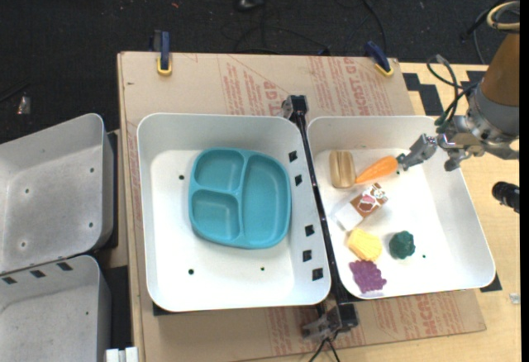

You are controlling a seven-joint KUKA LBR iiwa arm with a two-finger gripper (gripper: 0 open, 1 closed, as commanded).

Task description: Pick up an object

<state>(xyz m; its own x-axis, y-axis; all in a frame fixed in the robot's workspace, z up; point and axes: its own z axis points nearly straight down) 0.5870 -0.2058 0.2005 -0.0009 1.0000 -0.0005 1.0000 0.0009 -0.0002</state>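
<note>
- The tool (411, 158) is seen over the right bin (463, 220), low at the upper right, just beside the thick end of the orange carrot (377, 169). Whether it's spread or pinching can't be told, it's too small and dark.
- The carrot is probably the target. It's lying flat, long axis slanted, one end aimed up-right at the tool and the other down-left toward the tan bread piece (342, 169).
- The reach from the right is explained by where the arm is mounted.
- The other toys, a brown-white block (369, 202), yellow lump (364, 245), green lump (402, 245) and purple grapes (368, 275), are clustered lower down, well apart from the tool.
- A teal divided plate (240, 197) is parked in the left bin (165, 187), likely as the drop spot.
</note>
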